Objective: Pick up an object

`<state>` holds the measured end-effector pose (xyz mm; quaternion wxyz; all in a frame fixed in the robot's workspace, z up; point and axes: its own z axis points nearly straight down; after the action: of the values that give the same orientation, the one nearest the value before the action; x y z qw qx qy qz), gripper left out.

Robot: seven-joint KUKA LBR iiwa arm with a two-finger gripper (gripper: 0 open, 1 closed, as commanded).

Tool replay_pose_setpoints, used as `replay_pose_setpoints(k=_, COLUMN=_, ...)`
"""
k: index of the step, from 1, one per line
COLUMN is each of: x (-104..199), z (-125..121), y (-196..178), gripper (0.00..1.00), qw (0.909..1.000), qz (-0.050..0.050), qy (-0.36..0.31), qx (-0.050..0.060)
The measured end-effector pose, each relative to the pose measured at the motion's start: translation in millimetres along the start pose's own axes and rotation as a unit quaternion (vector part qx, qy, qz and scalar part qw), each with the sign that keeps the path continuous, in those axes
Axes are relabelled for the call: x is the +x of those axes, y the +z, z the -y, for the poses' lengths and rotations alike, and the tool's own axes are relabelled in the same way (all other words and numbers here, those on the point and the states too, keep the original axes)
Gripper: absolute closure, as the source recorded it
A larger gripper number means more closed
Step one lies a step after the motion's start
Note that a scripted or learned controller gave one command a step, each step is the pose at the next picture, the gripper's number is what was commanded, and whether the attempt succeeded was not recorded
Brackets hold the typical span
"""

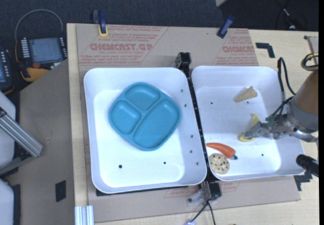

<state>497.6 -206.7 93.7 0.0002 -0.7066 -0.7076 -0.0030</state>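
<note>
Bench board (152, 41) ("CHEMCAST" print) under bins (101, 168)

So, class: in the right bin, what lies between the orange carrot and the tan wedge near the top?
In the camera view, only bare white bin floor separates the carrot from the wedge.

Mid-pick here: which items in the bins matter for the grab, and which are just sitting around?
In play:
gripper
yellow piece at its tip

Lying about:
blue divided plate, left bin
tan wedge
orange carrot
round cookie
</note>
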Motion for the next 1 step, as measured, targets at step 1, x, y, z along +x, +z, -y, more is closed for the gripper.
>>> replay_pose_setpoints(k=1, x=-0.6, z=-0.1, y=-9.3, gripper=1.0, qw=1.0, qz=0.002, qy=0.0, qx=-0.002)
